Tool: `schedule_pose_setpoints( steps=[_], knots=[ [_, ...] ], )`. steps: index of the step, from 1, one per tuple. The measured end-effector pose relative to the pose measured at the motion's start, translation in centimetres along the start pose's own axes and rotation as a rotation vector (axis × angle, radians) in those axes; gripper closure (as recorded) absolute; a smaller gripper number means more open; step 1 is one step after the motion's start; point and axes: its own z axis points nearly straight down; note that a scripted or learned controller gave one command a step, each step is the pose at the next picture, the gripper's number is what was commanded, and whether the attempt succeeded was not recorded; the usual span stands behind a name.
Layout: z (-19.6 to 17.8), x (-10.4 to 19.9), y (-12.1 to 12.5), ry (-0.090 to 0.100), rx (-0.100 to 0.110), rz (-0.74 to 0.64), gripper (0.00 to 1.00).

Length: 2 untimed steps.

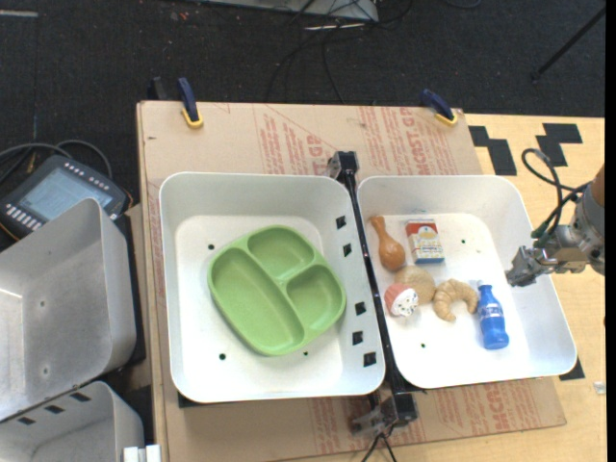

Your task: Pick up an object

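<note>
Claw [525,266] sits at right edge of right bin [539,349]; its opening cannot be told, nothing seen held. Right bin contents: blue bottle [492,319], croissant [455,298], small carton [424,241], wooden drumstick [387,244], round toy [405,292]. Left bin [183,287]: green divided plate [277,289].
</note>
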Motion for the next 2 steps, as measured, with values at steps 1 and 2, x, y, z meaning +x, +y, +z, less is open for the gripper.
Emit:
schedule_pose_setpoints(
  steps=[1,2],
  knots=[
    [-0.5,5.9,-0.1,0.002,0.002,-0.003,1.0],
    [-0.9,12.1,0.3,0.003,0.001,-0.006,1.0]
  ],
)
